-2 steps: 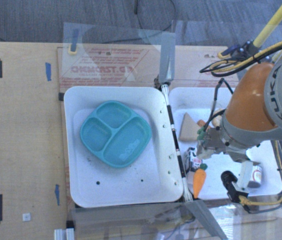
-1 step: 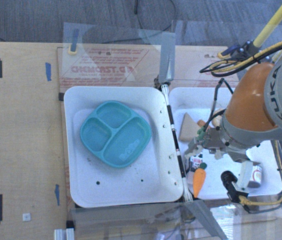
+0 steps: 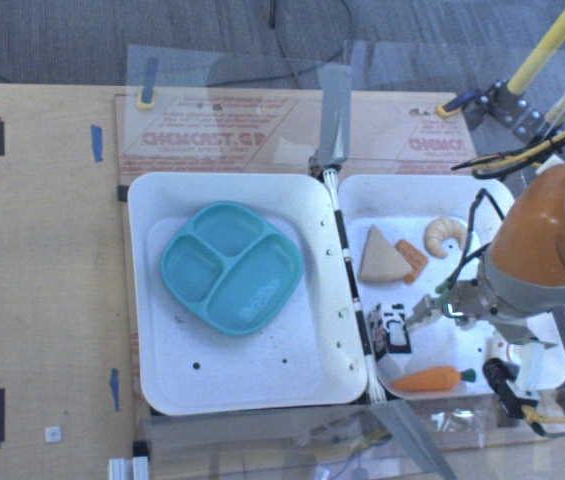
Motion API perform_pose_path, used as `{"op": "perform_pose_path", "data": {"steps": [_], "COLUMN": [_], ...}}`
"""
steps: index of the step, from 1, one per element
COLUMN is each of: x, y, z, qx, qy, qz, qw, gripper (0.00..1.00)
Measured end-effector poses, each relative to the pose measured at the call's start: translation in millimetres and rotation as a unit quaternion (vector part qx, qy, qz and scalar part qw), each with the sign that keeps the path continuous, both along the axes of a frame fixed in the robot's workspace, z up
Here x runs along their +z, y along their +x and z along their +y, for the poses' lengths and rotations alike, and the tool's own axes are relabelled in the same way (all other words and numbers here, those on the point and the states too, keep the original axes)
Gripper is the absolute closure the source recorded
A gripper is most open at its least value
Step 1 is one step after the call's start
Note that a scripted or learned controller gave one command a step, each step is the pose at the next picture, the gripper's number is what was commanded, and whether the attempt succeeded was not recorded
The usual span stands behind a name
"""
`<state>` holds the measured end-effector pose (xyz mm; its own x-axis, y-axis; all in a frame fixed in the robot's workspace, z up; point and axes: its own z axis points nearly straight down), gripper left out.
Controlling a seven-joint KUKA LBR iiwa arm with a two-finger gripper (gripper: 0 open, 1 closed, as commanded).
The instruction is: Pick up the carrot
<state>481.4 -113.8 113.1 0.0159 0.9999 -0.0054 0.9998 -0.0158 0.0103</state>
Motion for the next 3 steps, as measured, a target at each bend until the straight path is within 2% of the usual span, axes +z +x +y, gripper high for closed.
{"op": "perform_pose_path", "data": {"steps": [1, 2, 3], "x": [-23.9, -12.5, 71.3], "y": [92.8, 94.2, 45.8], "z": [22.4, 23.5, 28.9], "qx": [0.038, 0.040, -0.013], "qy": [0.0011, 0.0000, 0.0024], "qz": [0.000, -0.002, 0.005], "qw": [0.9993, 0.9992, 0.9999], "gripper": [0.00, 1.00, 1.00]}}
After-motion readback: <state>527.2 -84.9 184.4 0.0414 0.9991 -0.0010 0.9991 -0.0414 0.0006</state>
